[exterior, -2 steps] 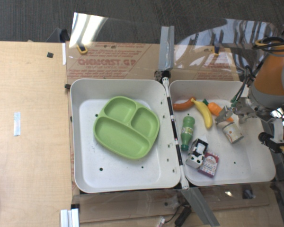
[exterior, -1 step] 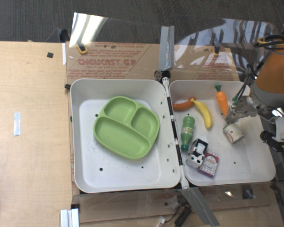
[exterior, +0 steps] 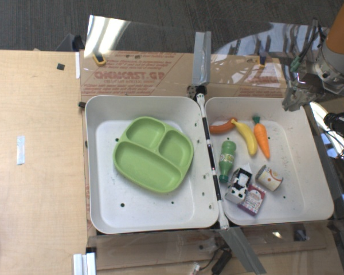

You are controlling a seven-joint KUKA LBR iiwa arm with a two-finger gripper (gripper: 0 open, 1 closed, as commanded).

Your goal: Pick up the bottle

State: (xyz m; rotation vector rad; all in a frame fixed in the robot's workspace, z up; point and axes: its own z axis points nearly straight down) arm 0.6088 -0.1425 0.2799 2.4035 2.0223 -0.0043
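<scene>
- Bottle (exterior: 227, 160): small green plastic bottle lying on its side in the right bin (exterior: 298, 205), near that bin's left wall, centre-right of the frame. Cap end points toward the bottom of the frame.
- Handling, as a judgement: looks light and rigid, with a smooth rounded body that could roll or slip under a pinch. Best hold seems across the mid-body, fingers closing on the two long sides.
- Gripper (exterior: 295, 99): at the upper right of the frame, above the right bin's far corner, well apart from the bottle. Whether the claw is open or closed cannot be told; nothing is visibly held.
- Neighbours in the right bin: orange sausage-like toy (exterior: 221, 127), yellow banana (exterior: 247, 137), carrot (exterior: 262, 139), all glossy moulded plastic. Black-and-white carton (exterior: 238, 186) sits just beside the bottle's lower end; a small purple carton (exterior: 251, 200) and a white cup-like piece (exterior: 269, 178) lie near it.
- Left bin (exterior: 103, 211): holds a matte green divided plate (exterior: 153, 153) with three compartments.
- Both bins are shallow, white and hard-walled, on a pale wooden bench (exterior: 28, 153).
</scene>
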